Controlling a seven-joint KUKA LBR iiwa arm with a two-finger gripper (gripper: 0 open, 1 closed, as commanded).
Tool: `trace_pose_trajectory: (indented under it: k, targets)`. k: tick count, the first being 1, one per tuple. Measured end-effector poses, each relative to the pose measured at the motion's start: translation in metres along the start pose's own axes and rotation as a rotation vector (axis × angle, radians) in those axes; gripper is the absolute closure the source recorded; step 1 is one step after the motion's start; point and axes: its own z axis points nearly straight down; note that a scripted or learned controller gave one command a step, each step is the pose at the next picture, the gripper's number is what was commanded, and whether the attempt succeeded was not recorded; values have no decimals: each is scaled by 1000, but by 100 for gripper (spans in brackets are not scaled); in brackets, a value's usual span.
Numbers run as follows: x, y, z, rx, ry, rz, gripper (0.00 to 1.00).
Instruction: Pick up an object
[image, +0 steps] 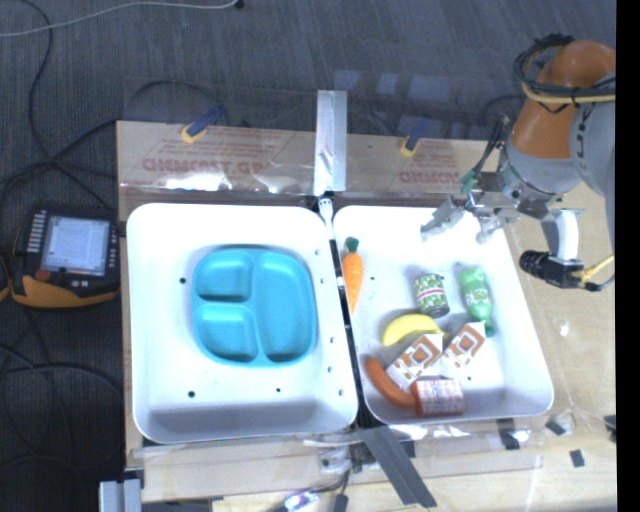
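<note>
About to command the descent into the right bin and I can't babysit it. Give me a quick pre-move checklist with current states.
1. Gripper carrying nothing: ok, the fingers are spread apart with nothing between them.
2. Gripper over the right bin: ok, it hovers above the bin's back corner.
3. Gripper lined up over a target: not ok, the green bottle and can lie nearer the front.
4. Isolated target available: ok, the carrot lies apart by the divider.
5. Front cluster graspable: not ok, banana, cartons and sausage touch.
6. Height above the bin floor: cannot tell.
</note>
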Motion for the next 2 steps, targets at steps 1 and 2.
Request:
trace_pose_trajectory:
  k: [1, 2]
  targets:
    - [-9, -29, 99, -1, 3, 28, 0]
    - [6, -57, 114, -17, -5, 83, 0]
